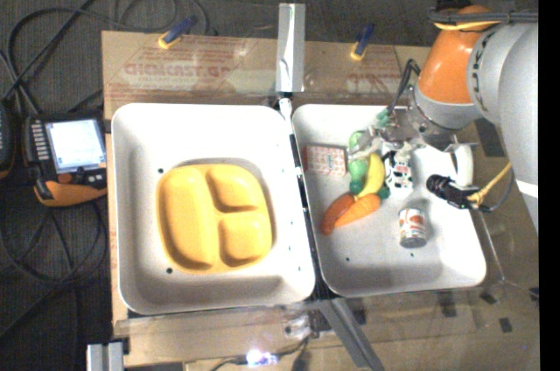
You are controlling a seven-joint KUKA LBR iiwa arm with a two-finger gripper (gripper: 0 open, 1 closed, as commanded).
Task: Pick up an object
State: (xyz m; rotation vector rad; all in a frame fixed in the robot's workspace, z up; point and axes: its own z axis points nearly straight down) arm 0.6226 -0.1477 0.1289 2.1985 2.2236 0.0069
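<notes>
The gripper (391,152) hangs over the banana (376,172) — finger state unclear — best descending centred, clear of the carrot (350,212).

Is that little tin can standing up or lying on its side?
Lying on its side: the can shows its label lengthwise on the right bin's floor.

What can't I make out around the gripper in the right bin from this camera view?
- Gripper: the wrist above it covers its fingers, so open or shut is unreadable.
- Green and yellow toy: too small and crowded to say whether it is touched.
- Small white item beside it: too blurred to identify.
- Can: label too small to read.
</notes>
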